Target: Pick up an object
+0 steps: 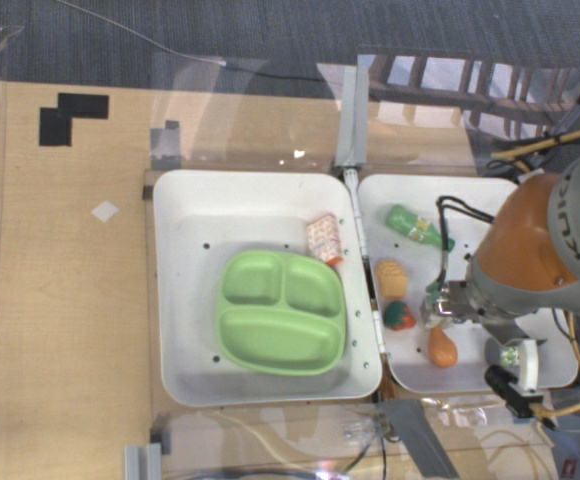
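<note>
Two shallow white bins sit side by side: a left bin (175, 268) and a right bin (410, 373). The left holds one green three-compartment plastic tray (282, 311) and one small pink patterned packet (323, 237). The right holds four small items: one green bottle (412, 223), one tan lumpy toy (393, 277), one red-and-green toy (399, 315), one orange toy (442, 348)

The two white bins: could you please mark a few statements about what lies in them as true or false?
1. The green divided plastic plate lies in the left white bin. True.
2. The green plastic bottle lies in the left bin. False: it lies in the right white bin.
3. The small patterned pink packet sits beside the plate's upper right edge. True.
4. The orange carrot-shaped toy rests on the plate. False: it lies on the right bin's floor.
</note>
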Available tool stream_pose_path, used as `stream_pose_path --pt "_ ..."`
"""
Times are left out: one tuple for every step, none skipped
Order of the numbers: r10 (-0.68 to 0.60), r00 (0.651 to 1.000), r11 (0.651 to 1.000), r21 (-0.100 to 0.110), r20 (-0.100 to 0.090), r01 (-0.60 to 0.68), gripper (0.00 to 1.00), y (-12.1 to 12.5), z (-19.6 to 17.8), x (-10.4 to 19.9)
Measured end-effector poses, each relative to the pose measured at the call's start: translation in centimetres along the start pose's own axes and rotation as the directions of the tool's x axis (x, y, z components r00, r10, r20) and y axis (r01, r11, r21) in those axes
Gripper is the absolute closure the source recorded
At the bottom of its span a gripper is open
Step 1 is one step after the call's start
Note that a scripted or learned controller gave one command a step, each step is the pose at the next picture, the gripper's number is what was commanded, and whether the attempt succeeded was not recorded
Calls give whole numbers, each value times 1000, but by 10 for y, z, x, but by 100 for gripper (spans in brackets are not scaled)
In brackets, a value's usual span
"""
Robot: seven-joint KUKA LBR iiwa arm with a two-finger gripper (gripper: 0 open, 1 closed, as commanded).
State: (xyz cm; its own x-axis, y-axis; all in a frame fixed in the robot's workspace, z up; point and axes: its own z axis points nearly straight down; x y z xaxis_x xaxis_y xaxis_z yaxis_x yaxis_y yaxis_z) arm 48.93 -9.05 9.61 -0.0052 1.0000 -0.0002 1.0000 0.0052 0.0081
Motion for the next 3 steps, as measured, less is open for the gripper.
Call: stream_pose_path --pt "0 1000 1000 4 -1 0 100 13 -89 91" --pt "2 1000 1000 6 0 -2 100 -1 -88 81" --pt "1 1000 1000 5 1 -1 100 -1 -88 -5"
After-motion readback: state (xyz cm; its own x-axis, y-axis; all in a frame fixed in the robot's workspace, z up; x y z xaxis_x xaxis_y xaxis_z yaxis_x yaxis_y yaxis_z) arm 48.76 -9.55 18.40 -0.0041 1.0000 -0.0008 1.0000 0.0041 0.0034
